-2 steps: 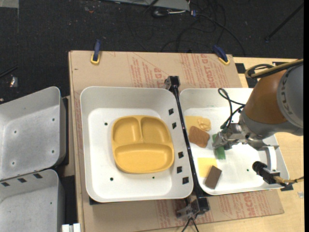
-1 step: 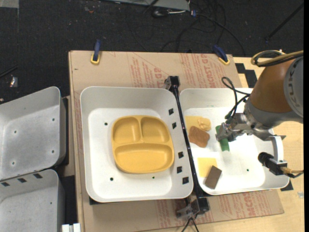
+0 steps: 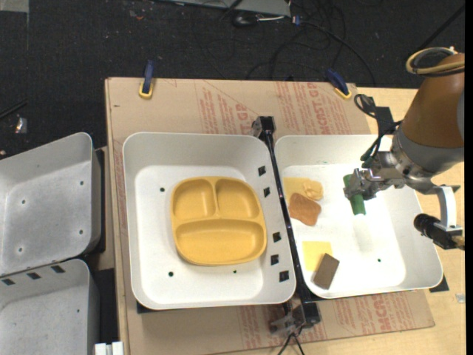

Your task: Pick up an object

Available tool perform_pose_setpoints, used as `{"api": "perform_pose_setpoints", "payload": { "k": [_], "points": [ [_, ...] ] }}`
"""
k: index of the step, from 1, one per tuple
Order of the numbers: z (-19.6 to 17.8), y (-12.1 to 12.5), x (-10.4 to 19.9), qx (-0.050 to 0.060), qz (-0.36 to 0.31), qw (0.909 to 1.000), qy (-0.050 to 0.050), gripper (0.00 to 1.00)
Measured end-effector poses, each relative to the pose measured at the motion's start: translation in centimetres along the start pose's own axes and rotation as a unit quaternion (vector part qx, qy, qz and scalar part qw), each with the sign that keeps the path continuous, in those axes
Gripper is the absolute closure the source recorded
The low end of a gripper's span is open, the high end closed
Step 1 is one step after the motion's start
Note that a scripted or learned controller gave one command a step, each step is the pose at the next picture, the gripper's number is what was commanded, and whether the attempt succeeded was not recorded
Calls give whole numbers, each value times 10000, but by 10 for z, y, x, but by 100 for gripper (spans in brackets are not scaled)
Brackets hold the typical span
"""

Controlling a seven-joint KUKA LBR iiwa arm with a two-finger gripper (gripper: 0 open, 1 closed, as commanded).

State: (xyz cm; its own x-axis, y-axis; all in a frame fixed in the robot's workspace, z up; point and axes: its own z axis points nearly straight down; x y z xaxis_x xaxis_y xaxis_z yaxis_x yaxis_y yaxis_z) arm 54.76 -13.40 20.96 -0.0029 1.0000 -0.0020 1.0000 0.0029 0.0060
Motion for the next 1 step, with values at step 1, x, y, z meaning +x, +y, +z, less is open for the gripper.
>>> {"api": "perform_pose_setpoints", "payload": {
  "k": [1],
  "points": [
    [-53,1,0,5,-1,10000,1,100]
  ]
}}
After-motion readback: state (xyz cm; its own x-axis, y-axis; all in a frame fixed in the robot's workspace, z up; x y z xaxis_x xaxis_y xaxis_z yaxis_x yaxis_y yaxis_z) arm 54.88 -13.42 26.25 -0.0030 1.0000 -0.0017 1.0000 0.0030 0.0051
